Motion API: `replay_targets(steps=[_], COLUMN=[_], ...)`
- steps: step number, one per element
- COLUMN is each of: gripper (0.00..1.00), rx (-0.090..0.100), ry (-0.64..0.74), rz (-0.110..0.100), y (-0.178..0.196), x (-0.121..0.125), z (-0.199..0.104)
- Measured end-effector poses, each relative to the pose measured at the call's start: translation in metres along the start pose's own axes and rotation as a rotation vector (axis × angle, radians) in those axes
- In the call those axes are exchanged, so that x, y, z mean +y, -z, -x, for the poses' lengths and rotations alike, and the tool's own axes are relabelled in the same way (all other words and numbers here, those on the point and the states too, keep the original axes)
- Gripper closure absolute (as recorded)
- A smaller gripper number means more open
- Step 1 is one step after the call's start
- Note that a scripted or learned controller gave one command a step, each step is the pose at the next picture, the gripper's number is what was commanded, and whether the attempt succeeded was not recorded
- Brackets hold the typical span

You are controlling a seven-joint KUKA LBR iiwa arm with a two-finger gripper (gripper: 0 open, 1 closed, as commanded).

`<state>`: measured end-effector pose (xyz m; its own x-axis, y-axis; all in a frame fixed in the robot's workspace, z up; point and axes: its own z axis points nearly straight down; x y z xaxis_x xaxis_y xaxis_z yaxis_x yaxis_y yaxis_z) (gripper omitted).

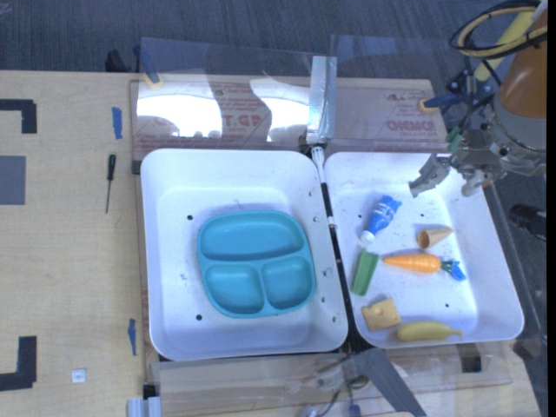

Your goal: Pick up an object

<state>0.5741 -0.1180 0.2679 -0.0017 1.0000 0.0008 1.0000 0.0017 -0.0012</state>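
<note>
Gripper hovering empty over the right bin's upper edge

I am seeing the gripper (446, 175) spread wide, holding nothing, at 1 o'clock in the right bin (499, 307). The tube (380, 216), cone (433, 235) and carrot (415, 262) are lying close together toward 7 o'clock of it; I am judging a descent could clip two at once or nudge one aside.

Two white bins seen from above, with the gripper (450, 177) held over the right bin (498, 272).

Relative to the carrot (413, 262): a blue tube (380, 215) and green stick (365, 272) are seen left, a cone (433, 235) just above, a banana (427, 330) below. A teal tray (254, 262) is seen in the left bin (165, 233). The gripper's fingers are spread, nothing between them.
</note>
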Motion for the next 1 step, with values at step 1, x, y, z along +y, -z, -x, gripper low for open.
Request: replay_targets(steps=[1], gripper=[0.0], rx=[0.001], ry=[0.003], rz=[-0.009], y=[-0.0889], x=[0.0573], z=[-0.0295])
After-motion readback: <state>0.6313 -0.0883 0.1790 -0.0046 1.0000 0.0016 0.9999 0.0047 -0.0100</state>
